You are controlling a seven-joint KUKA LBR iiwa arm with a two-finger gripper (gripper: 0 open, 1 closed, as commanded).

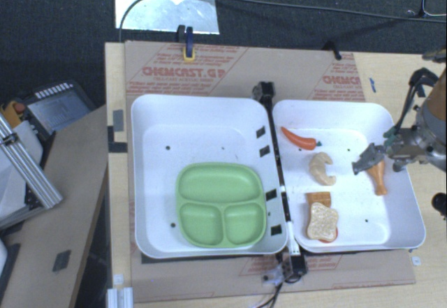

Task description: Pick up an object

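Note:
The right bin (398, 230) holds several toy foods. A red-orange pepper (299, 138) lies near its back left. A pale croissant-shaped piece (322, 168) sits in the middle, and a bread slice (323, 222) with a small orange block (318, 198) behind it lies near the front. An orange drumstick-shaped piece (378, 177) lies towards the right side. My gripper (369, 158) hangs over the right bin, directly above and beside the upper end of the drumstick, and partly hides it. Whether it touches the drumstick is not clear.
The left bin (150, 125) contains a green three-compartment plate (221, 204). A black divider strip (274, 160) runs between the bins. The grey arm (426, 139) comes in over the right bin's right rim. Cables cross the dark floor behind the bench.

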